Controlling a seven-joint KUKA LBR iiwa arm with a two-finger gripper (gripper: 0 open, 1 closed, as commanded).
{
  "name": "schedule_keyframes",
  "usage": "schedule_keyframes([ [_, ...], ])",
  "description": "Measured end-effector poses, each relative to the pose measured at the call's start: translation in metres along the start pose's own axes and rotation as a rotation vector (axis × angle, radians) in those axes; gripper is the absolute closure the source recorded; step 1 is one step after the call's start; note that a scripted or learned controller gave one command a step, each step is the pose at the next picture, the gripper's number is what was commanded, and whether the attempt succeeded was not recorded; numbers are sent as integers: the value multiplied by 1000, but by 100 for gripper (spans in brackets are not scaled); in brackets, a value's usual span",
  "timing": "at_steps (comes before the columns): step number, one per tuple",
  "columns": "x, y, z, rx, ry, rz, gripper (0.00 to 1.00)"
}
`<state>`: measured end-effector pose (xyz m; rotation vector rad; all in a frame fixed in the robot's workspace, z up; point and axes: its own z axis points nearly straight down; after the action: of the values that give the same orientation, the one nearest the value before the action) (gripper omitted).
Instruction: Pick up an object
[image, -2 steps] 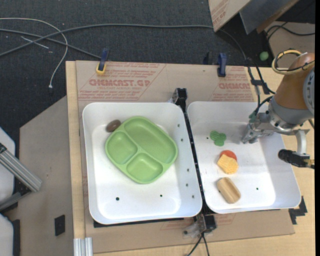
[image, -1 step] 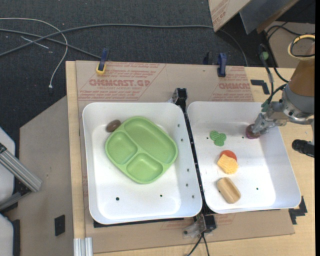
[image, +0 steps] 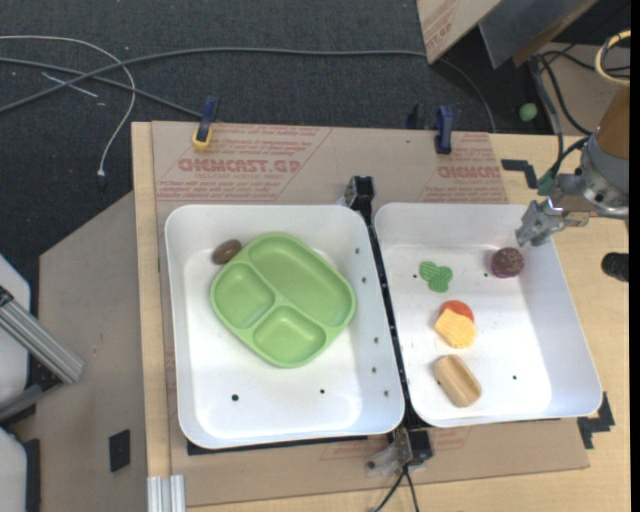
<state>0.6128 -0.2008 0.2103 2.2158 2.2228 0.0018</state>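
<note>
End effector (image: 536, 225) over the right bin's (image: 570, 330) far right corner, just beside a dark purple ball (image: 507, 262); whether open or closed, impossible to tell. Further in that bin: green piece (image: 435, 275) near the middle, yellow block (image: 456, 328) against a red piece (image: 457, 309), tan roll (image: 456, 381) toward the near edge. In the left bin (image: 200, 400): green divided tray (image: 283, 298), brown lump (image: 227, 251) touching its far left edge.

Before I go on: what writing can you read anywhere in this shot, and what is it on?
"CHEMCAST GP" in red, on the brown board behind the left bin.
Red print on the board behind the right bin: cut off, unreadable.
Red print on the cardboard box at top: too blurred.
</note>
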Motion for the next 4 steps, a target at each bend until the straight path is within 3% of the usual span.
schedule_keyframes([
  [1, -1, 2, -51, 0, 0, 1, 100],
  [3, 105, -28, -18, 13, 5, -3, 100],
  [4, 157, -38, -24, 11, 5, -4, 100],
])
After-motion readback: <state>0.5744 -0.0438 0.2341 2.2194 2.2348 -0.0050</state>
